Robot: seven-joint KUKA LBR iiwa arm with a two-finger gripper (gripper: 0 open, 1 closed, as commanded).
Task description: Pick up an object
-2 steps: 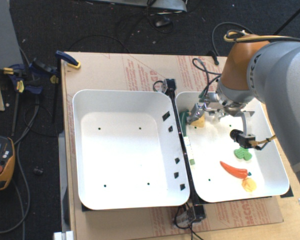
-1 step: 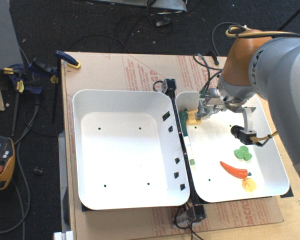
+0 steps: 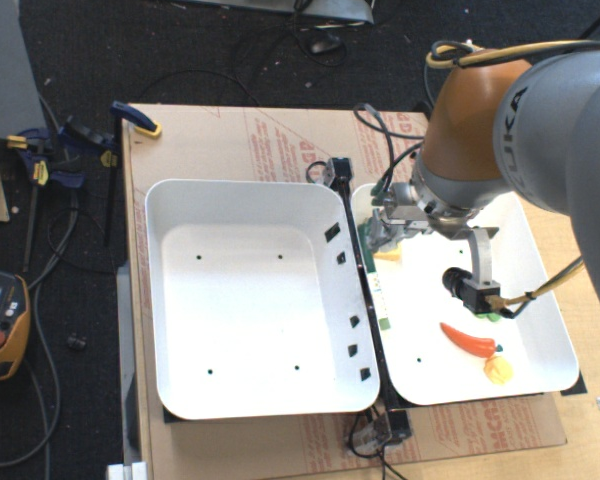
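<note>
My gripper [image 3: 385, 230] hangs low at the upper left corner of the right bin [image 3: 540, 268], and I cannot tell its state because my own wrist and orange band cover most of it; a pale yellow-green scrap [image 3: 387, 255] peeks out just below it, too blurred to name or to call held. I judge I am at the reach-and-grasp step, with nothing visibly secured. The clearest target, the orange carrot-like object [image 3: 468, 339], lies well off toward the bin's near edge beside a small yellow piece [image 3: 498, 370], so the next move calls for travelling there and descending squarely.
</note>
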